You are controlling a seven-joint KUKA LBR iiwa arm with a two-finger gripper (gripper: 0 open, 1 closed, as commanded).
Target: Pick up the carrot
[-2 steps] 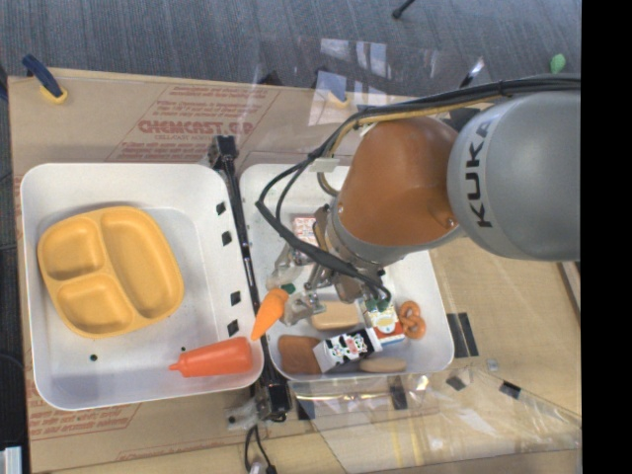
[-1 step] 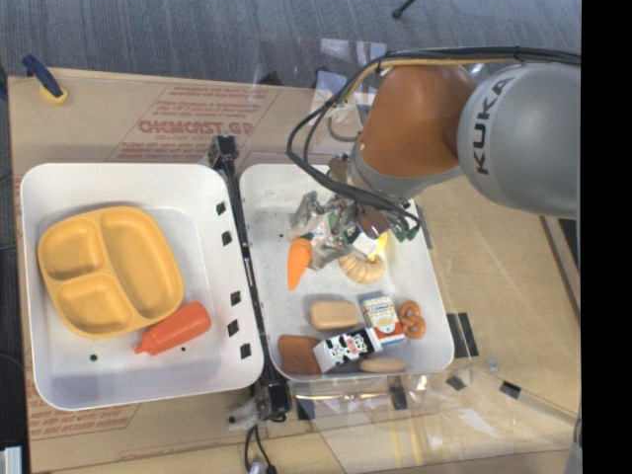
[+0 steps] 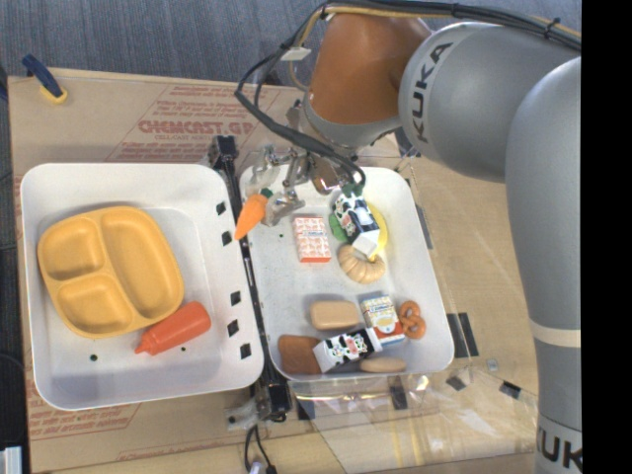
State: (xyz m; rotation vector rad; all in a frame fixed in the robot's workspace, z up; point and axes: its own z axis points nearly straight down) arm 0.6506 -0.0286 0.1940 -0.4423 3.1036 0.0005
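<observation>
The grey arm, with its glossy orange band, hung over the far end of the right bin, and its metal jaws sat low there among cables. The carrot, a small tapered orange cone with a green tuft, lay just beside the jaws on their left, resting on the rim where the two bins met; its leafy end looked to be touching them, but I could not tell whether the jaws were wide, narrow or closed on it.

Just below the jaws in the smooth white bin lay a flat red-and-white packet, and to their right a black-and-white carton against something yellow and a ridged, tan croissant. Farther toward the near end were a pale bread roll, a small boxed snack, a knotted pretzel, a brown slab and a second cow-patterned carton.

Well to the left of the jaws, the left bin held a matte yellow plate with three compartments and a red-orange bottle lying on its side beside it. Printed cardboard covered the worktop.
</observation>
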